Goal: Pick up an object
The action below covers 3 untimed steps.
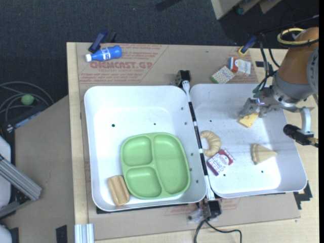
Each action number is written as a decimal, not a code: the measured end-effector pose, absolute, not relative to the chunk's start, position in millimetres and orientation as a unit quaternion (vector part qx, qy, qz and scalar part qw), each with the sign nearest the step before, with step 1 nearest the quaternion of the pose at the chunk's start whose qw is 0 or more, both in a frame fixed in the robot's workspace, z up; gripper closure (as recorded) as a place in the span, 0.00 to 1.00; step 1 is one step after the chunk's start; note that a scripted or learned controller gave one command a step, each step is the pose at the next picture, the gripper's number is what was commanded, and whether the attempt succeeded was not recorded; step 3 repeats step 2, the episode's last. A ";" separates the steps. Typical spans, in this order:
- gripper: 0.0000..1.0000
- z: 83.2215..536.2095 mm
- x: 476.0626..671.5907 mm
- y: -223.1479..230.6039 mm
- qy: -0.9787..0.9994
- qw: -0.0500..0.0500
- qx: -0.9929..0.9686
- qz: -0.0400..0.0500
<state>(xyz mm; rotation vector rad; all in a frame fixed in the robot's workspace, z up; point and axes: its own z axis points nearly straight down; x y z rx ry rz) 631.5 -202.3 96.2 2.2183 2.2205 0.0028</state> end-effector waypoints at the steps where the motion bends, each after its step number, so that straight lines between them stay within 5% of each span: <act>1: 1.00 97.6 577.1 -117.8 0.708 -0.001 0.707 0.000; 2: 1.00 220.9 586.8 -57.9 0.708 0.001 0.706 0.001; 3: 1.00 220.9 586.8 -57.9 0.708 0.001 0.706 0.001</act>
